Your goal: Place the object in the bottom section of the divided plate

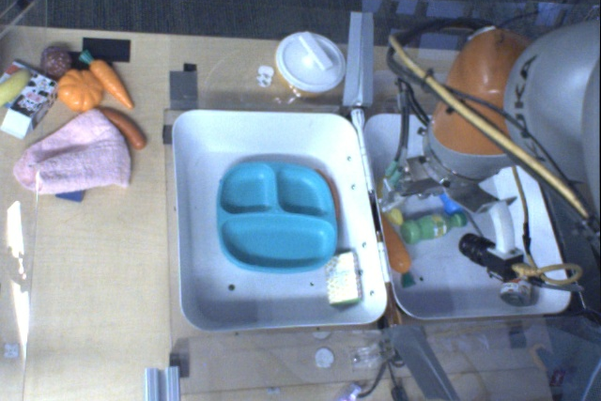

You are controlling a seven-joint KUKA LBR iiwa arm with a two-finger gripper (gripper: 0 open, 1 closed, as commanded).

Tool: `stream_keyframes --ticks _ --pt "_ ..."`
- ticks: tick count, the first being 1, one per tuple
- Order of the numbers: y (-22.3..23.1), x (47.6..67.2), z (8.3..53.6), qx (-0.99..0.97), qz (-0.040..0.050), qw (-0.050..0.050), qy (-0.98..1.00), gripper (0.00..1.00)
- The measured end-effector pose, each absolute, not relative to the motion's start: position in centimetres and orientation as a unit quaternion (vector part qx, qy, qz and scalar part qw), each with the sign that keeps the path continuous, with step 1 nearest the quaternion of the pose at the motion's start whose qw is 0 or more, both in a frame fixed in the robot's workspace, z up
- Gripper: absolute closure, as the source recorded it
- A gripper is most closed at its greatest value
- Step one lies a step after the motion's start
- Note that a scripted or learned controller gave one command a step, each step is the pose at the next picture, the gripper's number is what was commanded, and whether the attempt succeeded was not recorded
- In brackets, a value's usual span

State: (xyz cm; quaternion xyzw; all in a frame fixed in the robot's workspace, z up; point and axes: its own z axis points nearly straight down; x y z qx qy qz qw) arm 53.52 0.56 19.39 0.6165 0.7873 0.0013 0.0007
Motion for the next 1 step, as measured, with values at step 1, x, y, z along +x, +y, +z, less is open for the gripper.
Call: stream_keyframes --ticks 1 --pt "8.31 57.79 18.46 0.597 0.0012 0.001 0.802 1.00"
